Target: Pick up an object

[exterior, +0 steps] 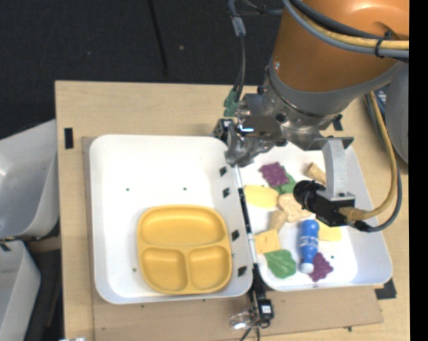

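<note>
- Blue bottle (308, 241) lies in the right bin (370, 258), long axis near vertical in the camera view, white cap toward the near edge.
- Smooth, glossy plastic; rounded cylinder.
- Around it: green piece (281, 263) and purple grape cluster (321, 267) beside the cap, yellow blocks (259, 195), another purple cluster (273, 173) farther back.
- Gripper (237, 148) sits over the divider at the bins' far end, well apart from the bottle; open or closed, cannot tell.
- Left bin (129, 169) holds a yellow three-compartment tray (183, 248).
</note>
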Tool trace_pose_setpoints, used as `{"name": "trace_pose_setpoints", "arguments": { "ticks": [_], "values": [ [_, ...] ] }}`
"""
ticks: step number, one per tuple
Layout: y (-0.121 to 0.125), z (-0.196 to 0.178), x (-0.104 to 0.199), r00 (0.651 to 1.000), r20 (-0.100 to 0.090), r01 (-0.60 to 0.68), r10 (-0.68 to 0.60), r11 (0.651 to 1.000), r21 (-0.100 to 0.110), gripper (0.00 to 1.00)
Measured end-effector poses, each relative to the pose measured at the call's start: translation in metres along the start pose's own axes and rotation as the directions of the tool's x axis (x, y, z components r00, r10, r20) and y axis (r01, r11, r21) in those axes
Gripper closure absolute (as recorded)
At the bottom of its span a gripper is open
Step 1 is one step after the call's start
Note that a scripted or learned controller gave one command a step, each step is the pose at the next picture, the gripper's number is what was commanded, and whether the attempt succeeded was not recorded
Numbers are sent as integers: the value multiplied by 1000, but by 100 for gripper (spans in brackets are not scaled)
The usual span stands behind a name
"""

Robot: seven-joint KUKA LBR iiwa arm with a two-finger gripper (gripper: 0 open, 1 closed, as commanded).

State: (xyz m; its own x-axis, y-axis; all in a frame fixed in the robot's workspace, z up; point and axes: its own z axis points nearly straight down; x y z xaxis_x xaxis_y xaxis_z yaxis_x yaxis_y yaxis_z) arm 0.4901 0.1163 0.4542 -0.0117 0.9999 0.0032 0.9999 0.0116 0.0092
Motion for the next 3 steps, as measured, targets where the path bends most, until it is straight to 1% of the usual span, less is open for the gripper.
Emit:
{"name": "trace_pose_setpoints", "arguments": {
  "ticks": [1,2,3],
  "values": [
    [1,-82,102,1000,-2,3,-3,1000,-1,100],
    [1,-79,19,1000,6,-18,18,1000,9,100],
    [-2,62,-22,1000,9,-16,16,1000,24,100]
  ]
}}
